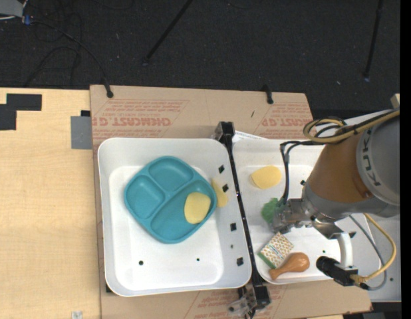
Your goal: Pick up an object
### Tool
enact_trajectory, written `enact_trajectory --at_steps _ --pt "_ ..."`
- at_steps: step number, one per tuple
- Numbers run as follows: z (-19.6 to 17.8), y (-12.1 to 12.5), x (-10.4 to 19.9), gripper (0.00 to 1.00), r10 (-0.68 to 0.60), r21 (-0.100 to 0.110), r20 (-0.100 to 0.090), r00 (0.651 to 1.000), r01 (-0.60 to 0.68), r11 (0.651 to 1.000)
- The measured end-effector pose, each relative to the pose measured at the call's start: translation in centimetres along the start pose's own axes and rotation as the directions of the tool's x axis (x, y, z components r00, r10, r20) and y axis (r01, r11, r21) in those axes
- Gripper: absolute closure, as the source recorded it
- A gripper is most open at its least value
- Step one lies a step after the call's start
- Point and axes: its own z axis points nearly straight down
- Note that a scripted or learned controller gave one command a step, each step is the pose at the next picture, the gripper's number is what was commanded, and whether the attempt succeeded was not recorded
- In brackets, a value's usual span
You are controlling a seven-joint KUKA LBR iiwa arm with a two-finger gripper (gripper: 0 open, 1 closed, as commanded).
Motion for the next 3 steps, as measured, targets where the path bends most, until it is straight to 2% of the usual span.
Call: enact_trajectory --at_steps 1,2,3 --pt "-4.4 0.2 -0.7 1.0 -0.001 -0.003 0.001 1.0 0.001 1.0" --pt "-9.4 1.1 0.0 1.0 -0.008 -0.005 0.001 1.0 0.008 1.0" --pt "-10.3 1.1 -0.1 1.0 -0.006 -0.001 0.001 1.0 0.006 1.0"
